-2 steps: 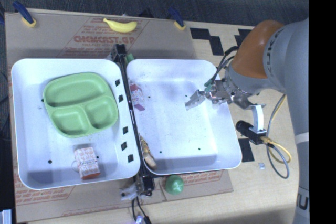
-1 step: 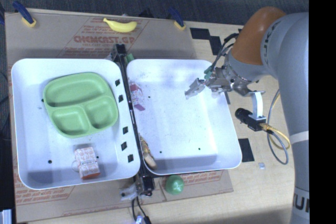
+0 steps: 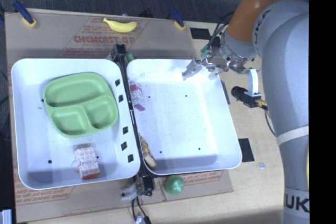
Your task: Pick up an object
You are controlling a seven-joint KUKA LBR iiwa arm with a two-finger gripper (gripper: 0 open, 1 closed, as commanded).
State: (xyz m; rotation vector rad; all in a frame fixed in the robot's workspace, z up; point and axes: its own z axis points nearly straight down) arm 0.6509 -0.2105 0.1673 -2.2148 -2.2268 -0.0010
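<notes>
Dark carpet surrounds a cardboard-topped bench (image 3: 79, 42) bearing two white bins. Inside the left bin (image 3: 21, 113) lie a green divided tray (image 3: 80, 103) and, nearer, a small red-and-white carton (image 3: 86, 161). Along the left wall of the right bin (image 3: 210, 123) rest a red-and-white packet (image 3: 136, 96) and a tan object (image 3: 147, 157). At that bin's far right corner hovers the gripper (image 3: 194, 69); whether its fingers are parted I cannot tell, and nothing shows between them.
</notes>
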